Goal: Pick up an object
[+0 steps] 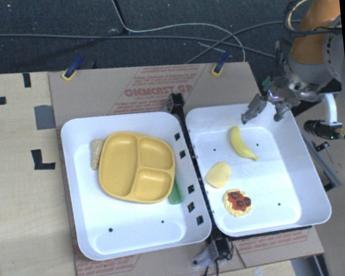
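Two-finger gripper spread wide and holding nothing, above the far rim of the right shallow white plastic bin, with the curved yellow plastic banana lying inside that bin, just beside the gripper.

Arm: grey casing, orange band above the wrist.
Gripper: two slim grey fingers below a metallic wrist.

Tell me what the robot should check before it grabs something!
1. Gripper open: ok, fingers spread.
2. Gripper holding nothing: ok.
3. Banana lying free in the right bin: ok, apart from the yellow lump.
4. Gripper over the banana: not ok, it sits at the bin's far edge.
5. Little pizza out of the way: ok.
6. Green thing reachable: not ok, tucked under the yellow plate.
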Robot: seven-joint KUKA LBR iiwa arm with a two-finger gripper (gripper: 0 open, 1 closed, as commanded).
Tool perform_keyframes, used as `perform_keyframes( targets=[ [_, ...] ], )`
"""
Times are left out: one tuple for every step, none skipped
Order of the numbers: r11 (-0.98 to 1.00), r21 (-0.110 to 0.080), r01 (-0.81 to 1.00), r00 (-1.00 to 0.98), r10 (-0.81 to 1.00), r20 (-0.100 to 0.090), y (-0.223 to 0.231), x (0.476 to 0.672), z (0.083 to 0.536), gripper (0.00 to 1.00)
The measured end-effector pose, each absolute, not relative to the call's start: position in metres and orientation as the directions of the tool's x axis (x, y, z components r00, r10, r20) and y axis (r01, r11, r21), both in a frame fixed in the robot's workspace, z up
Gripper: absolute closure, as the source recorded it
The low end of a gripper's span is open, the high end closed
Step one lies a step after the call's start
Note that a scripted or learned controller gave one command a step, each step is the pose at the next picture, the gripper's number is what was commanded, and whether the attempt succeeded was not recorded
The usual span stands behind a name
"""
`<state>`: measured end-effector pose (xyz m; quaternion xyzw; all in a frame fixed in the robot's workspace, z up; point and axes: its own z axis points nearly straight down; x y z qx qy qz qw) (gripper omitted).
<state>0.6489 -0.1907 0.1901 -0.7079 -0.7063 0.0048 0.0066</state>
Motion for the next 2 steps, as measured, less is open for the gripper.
perform_keyframes(
  targets=[
    [0.001,-0.001,1.0,-0.001,1.0,0.0,-0.19,0.652,0.2,0.0],
    [0.001,-0.005,1.0,-0.001,1.0,-0.001,-0.2,0.652,0.146,0.0]
  ],
)
